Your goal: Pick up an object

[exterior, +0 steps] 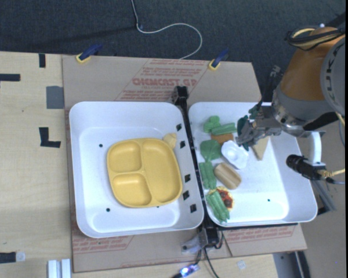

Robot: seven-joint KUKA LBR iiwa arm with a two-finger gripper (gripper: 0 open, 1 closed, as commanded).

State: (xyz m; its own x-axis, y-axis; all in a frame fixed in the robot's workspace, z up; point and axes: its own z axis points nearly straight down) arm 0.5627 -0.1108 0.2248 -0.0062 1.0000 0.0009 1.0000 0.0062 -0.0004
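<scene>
Camera view from above finds my gripper (247,136) low over the right bin (290,204), its dark tip hanging just above a cluster of small things crowded against the bin's dividing edge; how wide my jaws stand I cannot tell from this angle, and nothing shows plainly between them, so I claim no hold; directly under and just beside my tip lies a white object (234,154), the likeliest target, with a tan wedge (260,149) touching my tip's arm-ward side; beyond the tip, toward the other bin, sit a green piece (213,124) over an orange-brown one, and below the white object a tan roll (228,175) and further green pieces (209,175); well beyond them rests the yellow divided plate (144,171) in the left bin (84,155); to do this step well, I judge, I should centre over the white object alone, keep the wedge and roll outside my closing path, descend squarely until I bracket its middle, close firmly, then lift straight up without dragging the neighbours.
</scene>
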